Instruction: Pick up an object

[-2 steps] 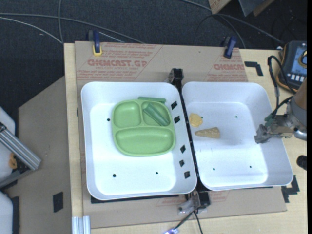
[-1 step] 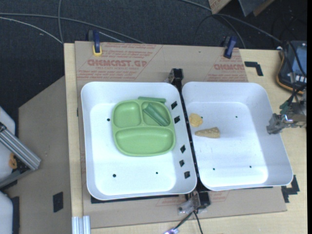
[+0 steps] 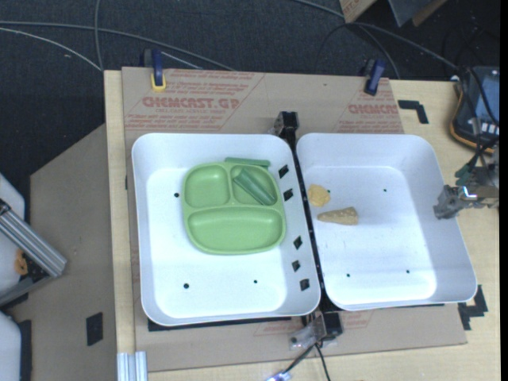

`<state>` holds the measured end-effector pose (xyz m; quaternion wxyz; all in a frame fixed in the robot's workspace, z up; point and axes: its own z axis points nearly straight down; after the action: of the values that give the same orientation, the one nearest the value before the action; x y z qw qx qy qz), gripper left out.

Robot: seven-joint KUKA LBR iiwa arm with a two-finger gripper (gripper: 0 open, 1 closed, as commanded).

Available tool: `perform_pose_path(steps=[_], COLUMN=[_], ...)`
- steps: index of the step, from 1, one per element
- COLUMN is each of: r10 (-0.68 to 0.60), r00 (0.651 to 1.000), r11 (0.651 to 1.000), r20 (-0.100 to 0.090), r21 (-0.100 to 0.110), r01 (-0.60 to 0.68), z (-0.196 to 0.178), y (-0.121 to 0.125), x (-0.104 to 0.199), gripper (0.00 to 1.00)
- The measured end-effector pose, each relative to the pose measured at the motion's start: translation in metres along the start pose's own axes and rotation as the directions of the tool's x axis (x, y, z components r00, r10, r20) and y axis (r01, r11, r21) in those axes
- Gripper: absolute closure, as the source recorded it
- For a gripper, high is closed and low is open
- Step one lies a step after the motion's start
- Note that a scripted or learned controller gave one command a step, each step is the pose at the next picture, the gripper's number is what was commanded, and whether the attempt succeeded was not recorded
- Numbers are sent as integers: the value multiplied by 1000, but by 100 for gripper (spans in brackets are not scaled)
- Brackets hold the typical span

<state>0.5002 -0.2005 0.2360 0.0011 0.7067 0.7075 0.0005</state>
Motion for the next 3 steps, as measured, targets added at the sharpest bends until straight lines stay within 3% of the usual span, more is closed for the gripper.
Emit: perform_pose_path(steps=[2, 3], r10=[-5, -5], r00=[1000, 1000], r11=[1000, 1000], r20=[-5, -2], r21=[5, 0], r01=[5, 5], z=[22, 10], y=[30, 49], x=[101, 154], gripper=[100, 100])
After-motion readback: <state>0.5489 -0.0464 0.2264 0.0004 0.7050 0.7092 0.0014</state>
